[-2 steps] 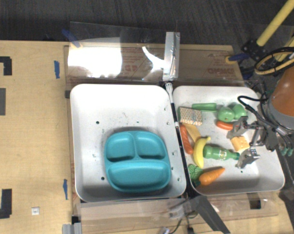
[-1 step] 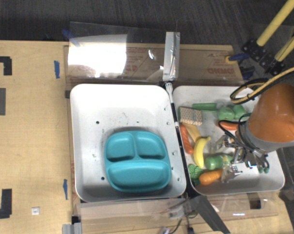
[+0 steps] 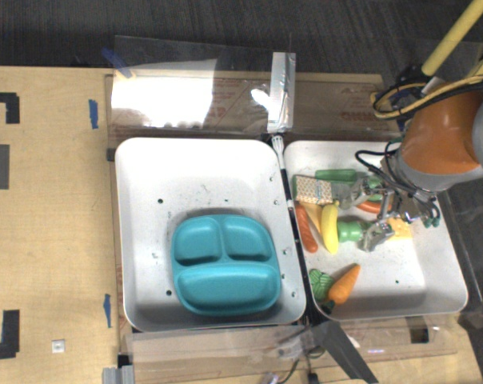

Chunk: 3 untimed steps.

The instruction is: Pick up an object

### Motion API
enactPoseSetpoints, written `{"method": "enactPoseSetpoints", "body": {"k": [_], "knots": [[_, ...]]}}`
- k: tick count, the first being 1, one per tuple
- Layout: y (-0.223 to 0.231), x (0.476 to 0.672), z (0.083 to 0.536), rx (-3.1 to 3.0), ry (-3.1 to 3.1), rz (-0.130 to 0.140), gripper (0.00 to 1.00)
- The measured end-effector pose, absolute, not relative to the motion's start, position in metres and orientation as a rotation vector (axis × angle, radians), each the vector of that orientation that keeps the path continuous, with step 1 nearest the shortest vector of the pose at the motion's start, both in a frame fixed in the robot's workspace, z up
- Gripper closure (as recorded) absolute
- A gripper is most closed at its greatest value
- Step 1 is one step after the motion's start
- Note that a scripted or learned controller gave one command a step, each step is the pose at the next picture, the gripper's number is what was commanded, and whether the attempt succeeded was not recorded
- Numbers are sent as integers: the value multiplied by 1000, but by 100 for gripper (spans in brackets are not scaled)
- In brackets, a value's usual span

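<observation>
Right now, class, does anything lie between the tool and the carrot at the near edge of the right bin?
Nothing visible blocks it. The tool hangs over the toy food pile; the carrot lies apart toward the bin's near edge, bare floor between.

- Two bins are sitting side by side on the bench [image 3: 49, 214].
- The left bin [image 3: 145, 174] is holding a divided tray [image 3: 224, 264], lying toward its near edge.
- The right bin [image 3: 433, 278] is holding toy food: a box [image 3: 313, 189] and a banana [image 3: 329, 226] near its left wall, a carrot [image 3: 344, 285] lying nearer the front.
- The gripper [image 3: 381, 210] is hanging over the right bin, just right of the banana.
</observation>
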State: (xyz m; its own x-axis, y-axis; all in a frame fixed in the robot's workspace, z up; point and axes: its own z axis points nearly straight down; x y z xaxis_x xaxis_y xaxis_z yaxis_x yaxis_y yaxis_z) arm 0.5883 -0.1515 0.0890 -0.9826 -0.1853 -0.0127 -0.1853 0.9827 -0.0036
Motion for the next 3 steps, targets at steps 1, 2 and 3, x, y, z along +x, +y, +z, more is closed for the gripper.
{"method": "enactPoseSetpoints", "body": {"k": [1, 2, 3], "knots": [[-103, 611, 90, -541, 3083, -11, 0], [-93, 565, 90, -302, 3114, -3, 0], [-104, 507, 90, -606, 3063, -9, 0]]}}
